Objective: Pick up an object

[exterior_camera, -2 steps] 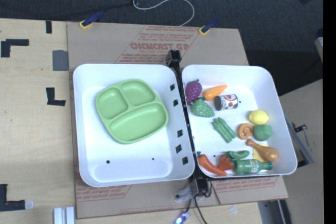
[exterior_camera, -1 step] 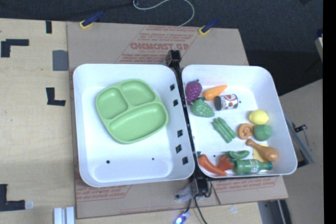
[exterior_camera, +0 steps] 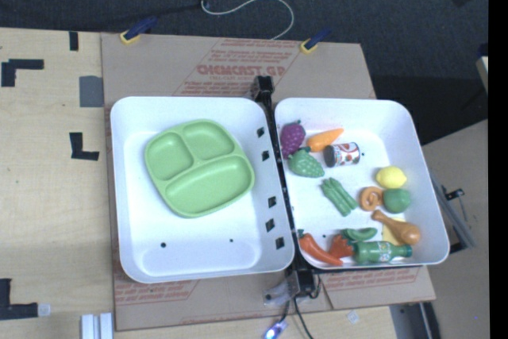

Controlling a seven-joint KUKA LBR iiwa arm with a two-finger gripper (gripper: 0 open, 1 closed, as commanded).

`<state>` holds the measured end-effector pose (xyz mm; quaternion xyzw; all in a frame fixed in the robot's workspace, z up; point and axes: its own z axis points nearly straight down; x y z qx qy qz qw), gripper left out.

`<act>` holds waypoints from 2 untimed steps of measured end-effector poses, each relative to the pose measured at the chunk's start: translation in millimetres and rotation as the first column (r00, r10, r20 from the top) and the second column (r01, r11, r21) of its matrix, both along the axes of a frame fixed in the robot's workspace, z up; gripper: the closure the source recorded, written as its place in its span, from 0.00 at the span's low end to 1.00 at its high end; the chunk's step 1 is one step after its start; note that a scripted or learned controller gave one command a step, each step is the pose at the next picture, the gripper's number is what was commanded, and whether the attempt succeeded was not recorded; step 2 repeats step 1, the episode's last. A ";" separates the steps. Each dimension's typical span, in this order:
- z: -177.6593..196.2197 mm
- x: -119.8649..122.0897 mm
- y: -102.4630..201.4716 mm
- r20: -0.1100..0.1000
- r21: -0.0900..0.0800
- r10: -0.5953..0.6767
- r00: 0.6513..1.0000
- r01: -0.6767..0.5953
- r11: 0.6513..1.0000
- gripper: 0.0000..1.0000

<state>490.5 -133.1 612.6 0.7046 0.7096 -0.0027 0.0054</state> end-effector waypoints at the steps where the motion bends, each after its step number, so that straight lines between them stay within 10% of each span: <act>1: 10.1 0.6 0.3 0.001 -0.001 0.001 1.000 -0.001 1.000 1.00; 2: 10.1 0.6 0.3 0.001 -0.001 0.001 1.000 -0.001 1.000 1.00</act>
